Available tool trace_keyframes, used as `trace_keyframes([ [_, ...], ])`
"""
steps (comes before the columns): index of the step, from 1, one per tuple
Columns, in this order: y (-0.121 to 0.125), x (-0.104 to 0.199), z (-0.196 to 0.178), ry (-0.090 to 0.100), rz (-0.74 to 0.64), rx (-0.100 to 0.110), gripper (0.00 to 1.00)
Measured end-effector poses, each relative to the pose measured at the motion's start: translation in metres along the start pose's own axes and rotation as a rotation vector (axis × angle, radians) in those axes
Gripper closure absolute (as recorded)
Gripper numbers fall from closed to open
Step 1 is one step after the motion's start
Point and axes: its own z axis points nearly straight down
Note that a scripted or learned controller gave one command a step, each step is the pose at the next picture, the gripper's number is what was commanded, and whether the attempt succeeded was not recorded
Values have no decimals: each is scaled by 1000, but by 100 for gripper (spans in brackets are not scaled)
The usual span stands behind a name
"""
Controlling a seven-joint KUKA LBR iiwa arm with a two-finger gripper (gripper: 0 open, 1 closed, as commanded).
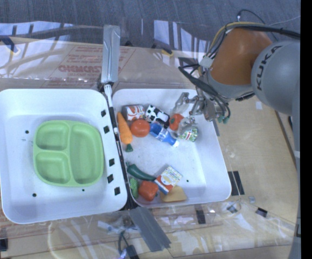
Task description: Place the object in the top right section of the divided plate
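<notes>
**Claw low over the toys in the right-hand bin**

Nearest to us, at the front of the right shallow white plastic bin (pixel 212 171), we see a tan wedge-shaped toy (pixel 175 195), a red rounded toy (pixel 148 190) touching a small printed carton (pixel 169 177), and a dark green curved toy vegetable (pixel 139 172); all of these lie well in front of the claw (pixel 194 112) and to its left as we look.

We see the grey arm with its orange band (pixel 236 55) reaching in from the right, and the metal claw hanging low over the back part of that bin. We cannot tell whether its fingers are apart or together, and we see nothing plainly caught between them.

Just below the claw lies a green and white patterned toy (pixel 189 134), and just left of it a small orange-red piece (pixel 175 121). Further left we see a blue and white bottle-shaped toy (pixel 163 134), a black and white spotted toy (pixel 157 114), a red tomato-like ball (pixel 140 127), a small can with a red and white label (pixel 134 112), and a long orange toy carrot (pixel 124 131) lying along the bin's left wall.

Well to the claw's left, in the other white bin (pixel 5 144), sits the light green divided plate (pixel 69 152) with three sections, none of the toys on it. Both bins rest on the bench (pixel 252 161).
</notes>
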Motion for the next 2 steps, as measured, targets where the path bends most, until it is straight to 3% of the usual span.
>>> trace_keyframes([
  [1, 32, -20, -9, -5, -231, 1, 100],
  [2, 0, -20, -33, -6, -727, 3, 100],
])
